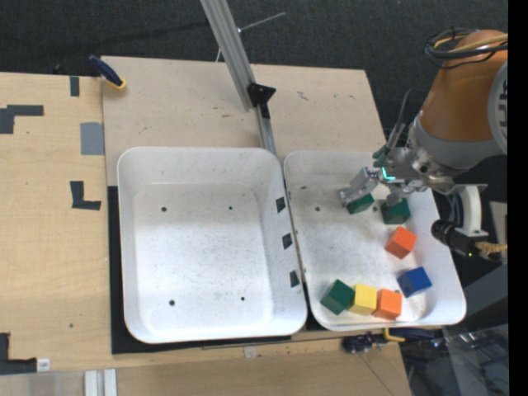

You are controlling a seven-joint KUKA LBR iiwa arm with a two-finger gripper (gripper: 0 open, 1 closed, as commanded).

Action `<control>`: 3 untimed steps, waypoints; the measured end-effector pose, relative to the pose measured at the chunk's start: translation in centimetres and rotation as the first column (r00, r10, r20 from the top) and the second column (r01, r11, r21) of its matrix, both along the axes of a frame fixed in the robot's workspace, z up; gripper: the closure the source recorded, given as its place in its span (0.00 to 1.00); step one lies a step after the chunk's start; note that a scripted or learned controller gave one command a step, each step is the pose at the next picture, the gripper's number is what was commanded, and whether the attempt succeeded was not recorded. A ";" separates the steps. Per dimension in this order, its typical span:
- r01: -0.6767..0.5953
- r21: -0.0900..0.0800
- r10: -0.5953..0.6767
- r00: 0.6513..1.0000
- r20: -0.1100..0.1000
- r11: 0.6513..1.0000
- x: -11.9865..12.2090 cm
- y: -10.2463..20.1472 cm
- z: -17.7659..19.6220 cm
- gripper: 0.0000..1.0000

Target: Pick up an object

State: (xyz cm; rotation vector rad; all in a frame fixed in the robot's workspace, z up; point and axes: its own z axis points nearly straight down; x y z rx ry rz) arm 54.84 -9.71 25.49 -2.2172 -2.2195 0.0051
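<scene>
My gripper (377,203) hangs over the upper part of the right bin (322,221), its two green-tipped fingers (359,204) spread open with bare bin floor between them. An orange cube (401,242) lies just below the right fingertip, apart from it. A blue cube (414,281) sits further toward the front. Along the bin's front edge a green cube (337,296), a yellow cube (364,299) and a second orange cube (388,304) stand in a row, touching.
The left bin (198,246) adjoins the right one along a shared rim. A slanted metal rail (235,48) crosses the bench behind the bins. A blue and yellow tool (107,71) lies at the back left.
</scene>
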 end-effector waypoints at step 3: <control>0.000 -0.001 0.000 1.000 -0.001 1.000 0.5 0.1 -9.1 0.00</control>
